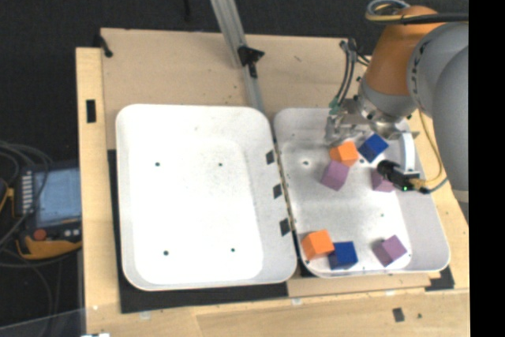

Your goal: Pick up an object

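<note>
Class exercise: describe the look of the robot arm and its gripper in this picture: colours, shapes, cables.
The arm is a thick, rounded grey tube with an orange band above the wrist. Thin cables loop beside the band. The gripper is a small metallic grey assembly, with a black part nearby showing a green light.

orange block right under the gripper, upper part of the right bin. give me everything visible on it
The small orange cube-shaped block looks matte, like foam or painted wood, with plain faces. It lies turned at an angle on the floor of the right-hand shallow white bin, in its upper part. The two-finger gripper sits directly above it, hiding its upper edge. A blue cube-shaped block lies close on its right, a purple cube-shaped block just below it; contact with either cannot be judged.
</note>
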`<state>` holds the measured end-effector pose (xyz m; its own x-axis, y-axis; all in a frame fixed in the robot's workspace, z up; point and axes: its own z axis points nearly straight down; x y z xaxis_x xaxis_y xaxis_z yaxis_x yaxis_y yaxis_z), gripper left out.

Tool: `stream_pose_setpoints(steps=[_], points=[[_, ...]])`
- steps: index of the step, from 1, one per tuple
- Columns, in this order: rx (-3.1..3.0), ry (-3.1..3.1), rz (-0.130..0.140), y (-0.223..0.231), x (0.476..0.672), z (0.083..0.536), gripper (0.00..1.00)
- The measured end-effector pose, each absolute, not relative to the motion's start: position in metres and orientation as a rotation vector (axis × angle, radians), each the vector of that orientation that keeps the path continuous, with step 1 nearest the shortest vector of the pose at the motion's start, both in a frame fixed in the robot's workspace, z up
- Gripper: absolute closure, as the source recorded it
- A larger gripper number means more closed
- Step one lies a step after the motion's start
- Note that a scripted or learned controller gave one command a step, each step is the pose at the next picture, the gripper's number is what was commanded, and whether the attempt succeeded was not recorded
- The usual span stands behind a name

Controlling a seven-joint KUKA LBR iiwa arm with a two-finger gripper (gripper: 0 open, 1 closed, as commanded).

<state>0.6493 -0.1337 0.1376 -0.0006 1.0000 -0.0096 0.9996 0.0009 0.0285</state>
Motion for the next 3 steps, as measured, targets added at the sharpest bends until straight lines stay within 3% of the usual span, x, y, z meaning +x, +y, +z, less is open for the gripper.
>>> stream_pose_setpoints(steps=[1, 2, 3], points=[[2.216, 2.22, 0.005, -0.137, 0.649, 0.182, 1.0], [2.211, 2.222, 0.007, -0.135, 0.642, 0.242, 1.0], [2.211, 2.226, 0.004, -0.136, 0.643, 0.266, 1.0]])
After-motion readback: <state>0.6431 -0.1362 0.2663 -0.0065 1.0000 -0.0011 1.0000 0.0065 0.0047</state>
